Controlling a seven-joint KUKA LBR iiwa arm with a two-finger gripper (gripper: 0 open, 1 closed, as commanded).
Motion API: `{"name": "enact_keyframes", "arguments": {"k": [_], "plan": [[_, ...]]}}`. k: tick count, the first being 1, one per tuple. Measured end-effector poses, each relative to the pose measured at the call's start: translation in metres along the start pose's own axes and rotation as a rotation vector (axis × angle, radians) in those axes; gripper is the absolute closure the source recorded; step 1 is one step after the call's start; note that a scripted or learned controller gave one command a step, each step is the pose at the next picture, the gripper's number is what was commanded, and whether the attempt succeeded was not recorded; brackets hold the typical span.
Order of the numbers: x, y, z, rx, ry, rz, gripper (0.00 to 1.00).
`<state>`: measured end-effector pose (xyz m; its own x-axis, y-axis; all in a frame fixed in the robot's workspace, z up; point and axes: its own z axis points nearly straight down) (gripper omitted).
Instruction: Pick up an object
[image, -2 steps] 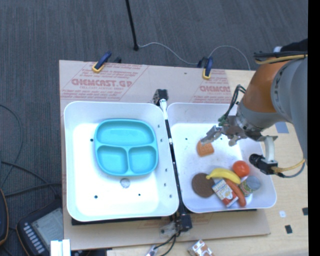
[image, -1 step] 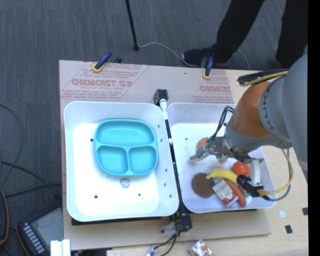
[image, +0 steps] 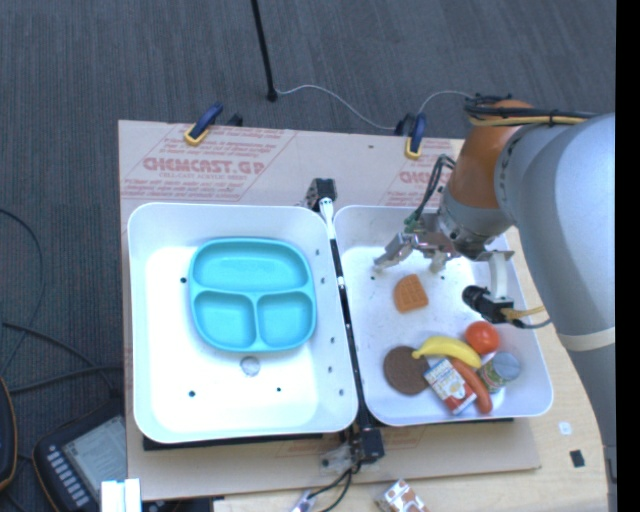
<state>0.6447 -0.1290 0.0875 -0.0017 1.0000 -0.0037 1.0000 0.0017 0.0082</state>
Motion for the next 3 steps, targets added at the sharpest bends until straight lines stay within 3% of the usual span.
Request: {"name": "enact_keyframes", "arguments": {"k": [1, 2, 3], "plan": [[-0.037, -0.075, -0.001, 0.004, -0.001, 0.003, 0.0], [-0.038, -0.074, -0.012, 0.0, -0.002, 0.003, 1.0], [-0.037, -0.074, -0.012, 0.0, -0.001, 0.003, 0.0]]}}
